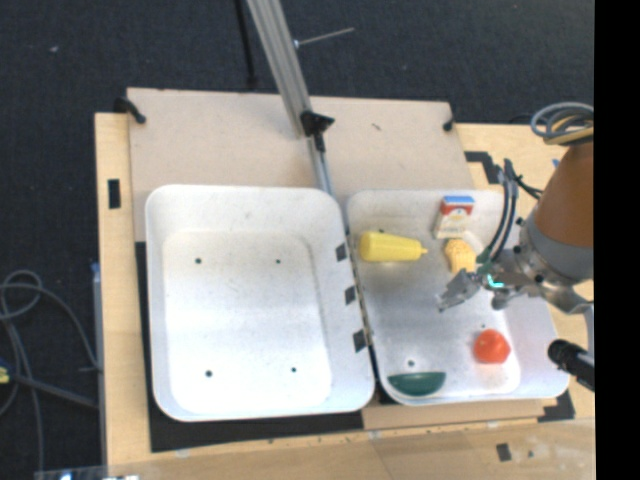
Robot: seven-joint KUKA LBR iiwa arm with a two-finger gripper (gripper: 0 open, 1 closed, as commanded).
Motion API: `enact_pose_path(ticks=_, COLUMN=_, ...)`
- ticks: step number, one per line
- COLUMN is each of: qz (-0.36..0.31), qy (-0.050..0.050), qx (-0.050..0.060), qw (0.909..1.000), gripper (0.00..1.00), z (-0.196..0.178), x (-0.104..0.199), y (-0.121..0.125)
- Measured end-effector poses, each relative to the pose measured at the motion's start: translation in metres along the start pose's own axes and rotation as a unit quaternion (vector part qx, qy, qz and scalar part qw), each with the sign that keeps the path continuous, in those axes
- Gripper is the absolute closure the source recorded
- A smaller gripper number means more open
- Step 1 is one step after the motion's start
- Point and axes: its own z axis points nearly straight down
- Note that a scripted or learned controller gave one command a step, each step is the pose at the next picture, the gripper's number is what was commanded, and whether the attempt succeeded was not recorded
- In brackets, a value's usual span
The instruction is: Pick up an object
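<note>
The right bin [400, 313] holds several small objects. A yellow bottle-shaped piece [388, 247] lies near its left wall, and a small white box with a red and blue top [455, 214] sits at the far side. Just below the box lies a yellow corn-like piece [460, 257]. A red-orange ball [490, 346] rests toward the near right, and a dark green bowl-shaped piece [417, 380] lies at the near edge. My gripper [462, 291] hangs over the right half of this bin, between the corn-like piece and the ball, with nothing visibly held.
The left bin [245, 303] lies beside the right one, with black clips [350, 293] along the shared wall. A slanted aluminium post [285, 58] rises behind the bins. Cables [505, 193] run along the arm at the right.
</note>
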Motion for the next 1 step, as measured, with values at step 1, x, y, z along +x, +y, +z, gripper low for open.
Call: enact_pose_path(ticks=1, qz=0.002, qy=0.0, qx=-0.002, qw=1.0, gripper=0.0, z=-0.0017, x=-0.0003, y=0.0008)
